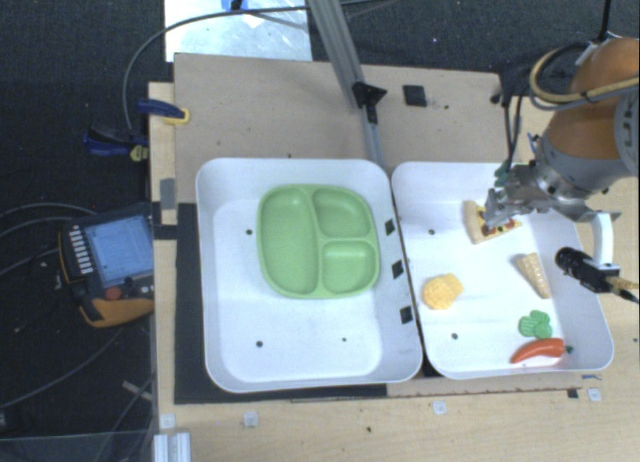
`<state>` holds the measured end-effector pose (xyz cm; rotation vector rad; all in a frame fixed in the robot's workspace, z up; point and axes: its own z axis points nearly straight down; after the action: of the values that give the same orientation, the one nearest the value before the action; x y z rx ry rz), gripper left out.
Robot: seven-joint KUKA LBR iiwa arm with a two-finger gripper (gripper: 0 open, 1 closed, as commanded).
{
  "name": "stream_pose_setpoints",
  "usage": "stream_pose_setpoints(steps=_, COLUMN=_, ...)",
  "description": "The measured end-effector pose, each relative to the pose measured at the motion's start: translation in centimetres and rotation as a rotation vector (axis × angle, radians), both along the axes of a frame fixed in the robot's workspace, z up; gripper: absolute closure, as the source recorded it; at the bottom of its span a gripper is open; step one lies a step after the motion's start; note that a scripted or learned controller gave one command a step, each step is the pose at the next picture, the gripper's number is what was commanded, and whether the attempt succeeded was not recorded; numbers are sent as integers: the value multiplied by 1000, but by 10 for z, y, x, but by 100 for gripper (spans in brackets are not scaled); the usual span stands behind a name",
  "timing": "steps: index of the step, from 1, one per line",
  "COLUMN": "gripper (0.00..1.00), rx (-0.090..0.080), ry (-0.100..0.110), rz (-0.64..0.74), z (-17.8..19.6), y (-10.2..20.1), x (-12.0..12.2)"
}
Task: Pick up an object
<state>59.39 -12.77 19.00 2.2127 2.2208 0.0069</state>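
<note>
In the right bin (600, 350), my gripper (499, 209) hangs low over a tan wedge-shaped toy food (480, 224) with a red strip, near the bin's back. The gripper touches or nearly touches the wedge's right side. A yellow lumpy toy (441, 291) lies in the bin's left middle. A pale cone (533, 273) lies to the right, and a green broccoli-like piece (535, 325) and a red-orange sausage shape (538, 351) sit near the front right corner.
The left bin (230, 350) holds a green divided plate (318, 240). A grey pole (335, 30) slants over the bench behind the bins. The arm's orange band (600, 80) rises at the right edge.
</note>
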Motion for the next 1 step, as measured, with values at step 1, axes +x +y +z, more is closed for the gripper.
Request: stream_pose_setpoints(steps=1, gripper=100, rx=0, ry=2, rz=1, z=37, y=0, x=2)
